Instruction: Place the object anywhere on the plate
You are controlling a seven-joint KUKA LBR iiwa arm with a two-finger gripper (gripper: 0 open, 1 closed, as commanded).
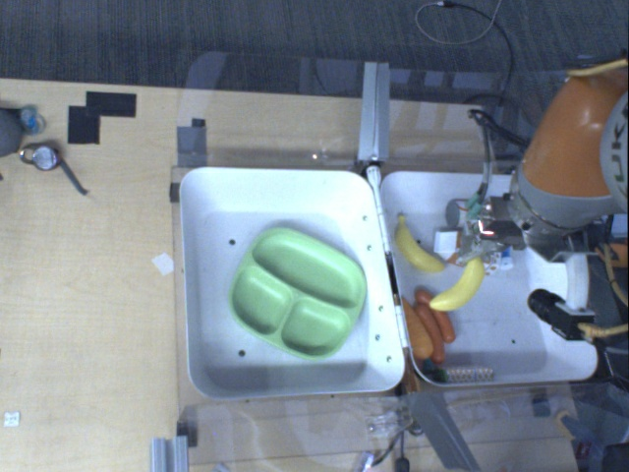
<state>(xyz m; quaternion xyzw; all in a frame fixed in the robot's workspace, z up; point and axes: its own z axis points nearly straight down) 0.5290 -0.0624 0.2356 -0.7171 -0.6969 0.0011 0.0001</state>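
Gripper point(479, 247) hovers at the upper end of one banana point(462, 285), jaw state unclear, likely positioned for grasping. Green plate point(298, 291) waits left of that banana, in the neighbouring bin point(211, 264).

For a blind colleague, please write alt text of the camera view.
The gripper hangs in the right bin above two bananas, near a hot dog. In the left bin lies a green three-compartment plate, nothing on it.
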